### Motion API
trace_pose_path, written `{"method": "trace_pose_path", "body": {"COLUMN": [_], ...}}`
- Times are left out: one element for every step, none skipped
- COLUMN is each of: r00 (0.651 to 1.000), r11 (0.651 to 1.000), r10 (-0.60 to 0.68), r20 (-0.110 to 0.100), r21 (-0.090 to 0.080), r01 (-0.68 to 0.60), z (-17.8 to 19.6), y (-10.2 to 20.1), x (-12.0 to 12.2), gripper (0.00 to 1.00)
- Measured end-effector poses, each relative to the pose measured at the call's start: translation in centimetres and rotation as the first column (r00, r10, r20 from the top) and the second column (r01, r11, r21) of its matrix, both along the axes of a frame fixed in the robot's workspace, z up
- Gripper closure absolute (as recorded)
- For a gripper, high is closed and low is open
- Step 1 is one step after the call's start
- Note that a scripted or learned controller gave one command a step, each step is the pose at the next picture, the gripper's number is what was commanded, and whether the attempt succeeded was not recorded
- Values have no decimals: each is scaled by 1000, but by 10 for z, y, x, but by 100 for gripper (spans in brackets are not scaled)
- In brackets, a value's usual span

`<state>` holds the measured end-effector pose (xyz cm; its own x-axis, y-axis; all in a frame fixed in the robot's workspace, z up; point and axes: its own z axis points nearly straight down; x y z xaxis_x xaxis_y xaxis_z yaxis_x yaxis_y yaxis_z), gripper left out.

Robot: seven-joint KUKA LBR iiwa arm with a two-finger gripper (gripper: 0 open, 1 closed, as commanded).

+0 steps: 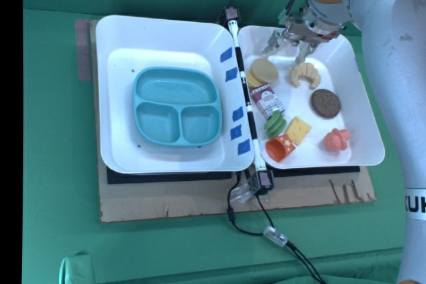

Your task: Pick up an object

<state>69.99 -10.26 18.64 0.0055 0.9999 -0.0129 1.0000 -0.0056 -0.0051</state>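
Just below the gripper (291, 45), whose fingers stand spread and hold nothing, lies the croissant (305, 74) in the right bin (359, 86). It looks like light, stiff toy plastic, probably slick; the thick middle seems the best hold. Beside it a biscuit (264, 70) crowds one flank; the bin floor is smooth and white.

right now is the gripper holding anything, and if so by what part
Nothing is held. The gripper hangs open over the far end of the right bin, with nothing between its fingers; the croissant lies just below it in the bin.
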Motion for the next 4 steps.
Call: {"method": "trace_pose_path", "body": {"r00": [1000, 1000, 1000, 1000], "r11": [1000, 1000, 1000, 1000], "r10": [9, 0, -1, 2], "r20": [-1, 0, 0, 0], "r21": [21, 1, 1, 4], "r01": [-9, 0, 1, -2], "z": [0, 0, 0, 0], "y": [-14, -3, 0, -1], "x": [1, 0, 0, 0], "gripper": [0, 0, 0, 0]}}
